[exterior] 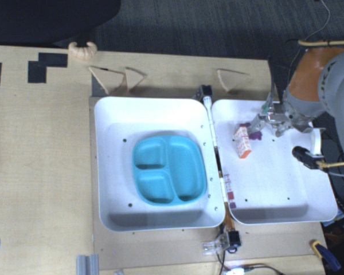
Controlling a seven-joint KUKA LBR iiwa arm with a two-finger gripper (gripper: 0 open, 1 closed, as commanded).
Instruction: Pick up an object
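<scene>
Blue tray (169, 168) fills the left bin (109, 211). Right bin (286, 211) holds an orange-and-white packet (243, 141); gripper (270, 119), at its 2 o'clock, spread narrowly, nothing held. Approach step: shift toward 8 o'clock, descend.

Most of the right bin's (275, 211) floor lies open, obstructed only by a small carton (243, 141) near its far-left corner.

A pale wooden bench (40, 171) fills the lower view — black square cutouts (46, 65) mark its far left corner. Beyond it lies dark grey carpet (206, 16), dimly lit.
</scene>
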